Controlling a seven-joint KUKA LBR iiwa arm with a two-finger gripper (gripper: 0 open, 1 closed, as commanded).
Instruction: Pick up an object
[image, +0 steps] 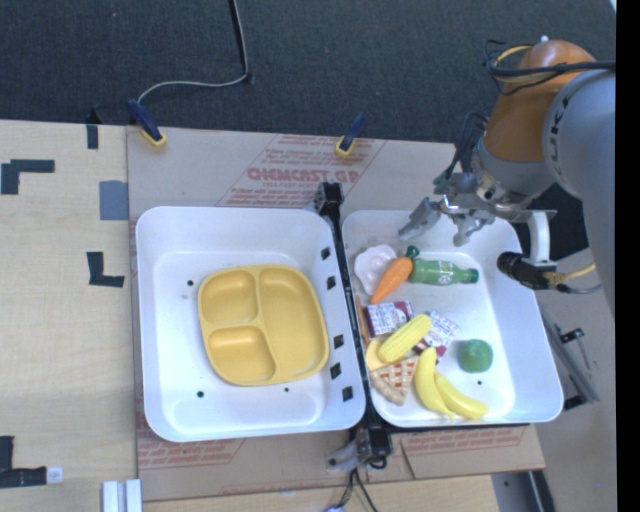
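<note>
Tool with fingers spread apart, gripping nothing, poised above right bin's far edge. Just below: green bottle lying flat beside carrot. Farther down: corn, bananas, green ball. Yellow tray in left bin.

Right bin crowded along its left half with carrot, green bottle, corn, bananas, lime, bare floor along its right side, yellow tray filling the left bin's middle, narrow margins around it
</note>
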